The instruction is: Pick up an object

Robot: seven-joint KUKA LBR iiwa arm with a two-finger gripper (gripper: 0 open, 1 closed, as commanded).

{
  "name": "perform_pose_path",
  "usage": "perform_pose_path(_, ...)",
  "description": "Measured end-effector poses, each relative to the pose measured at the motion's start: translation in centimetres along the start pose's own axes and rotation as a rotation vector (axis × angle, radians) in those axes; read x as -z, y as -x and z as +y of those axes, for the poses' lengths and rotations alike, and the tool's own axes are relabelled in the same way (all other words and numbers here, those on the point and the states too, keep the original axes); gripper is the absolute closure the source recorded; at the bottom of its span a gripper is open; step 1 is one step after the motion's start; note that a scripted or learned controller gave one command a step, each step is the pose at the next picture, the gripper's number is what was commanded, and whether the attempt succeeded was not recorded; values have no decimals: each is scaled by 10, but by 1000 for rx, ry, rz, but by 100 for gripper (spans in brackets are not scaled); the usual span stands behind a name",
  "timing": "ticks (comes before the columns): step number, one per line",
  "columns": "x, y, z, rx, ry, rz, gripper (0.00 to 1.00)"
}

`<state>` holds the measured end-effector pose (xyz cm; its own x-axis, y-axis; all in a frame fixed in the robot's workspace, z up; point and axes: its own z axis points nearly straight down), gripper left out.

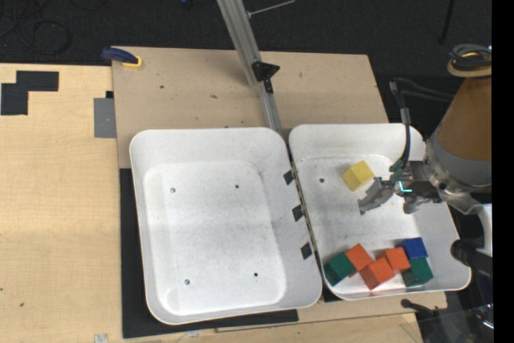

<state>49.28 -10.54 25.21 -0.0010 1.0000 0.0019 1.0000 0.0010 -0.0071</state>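
Camera view: the two-finger gripper is seen low inside the right white bin, reaching in from the right below the grey arm with its orange band. Its jaws are spread, with 1 grey finger angled toward the bin's middle and the other by the wrist; nothing is seen between them.

The small yellow cube is taken as the likeliest target. It lies just beside the nearer finger, up and to the left of the jaws as the picture is framed, and whether the 2 touch cannot be told at this slant. The cube sits rotated on the bin floor, so its faces are not squared to the bin walls; being a cube, it offers no long axis, and the jaw line would only need matching to 1 pair of faces. A short shift toward the bin's far-left side is judged necessary before closing, or the cube may be nudged aside by the finger.

Farther out, along the bin's near edge, a cluster is packed: 2 green blocks, 3 orange blocks and 1 blue block, well apart from the jaws. The left white bin lies beyond the divider.
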Motion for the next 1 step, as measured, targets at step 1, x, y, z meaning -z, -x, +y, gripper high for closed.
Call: perform_pose_path(1,2,2,0,-4,5,-1,0)
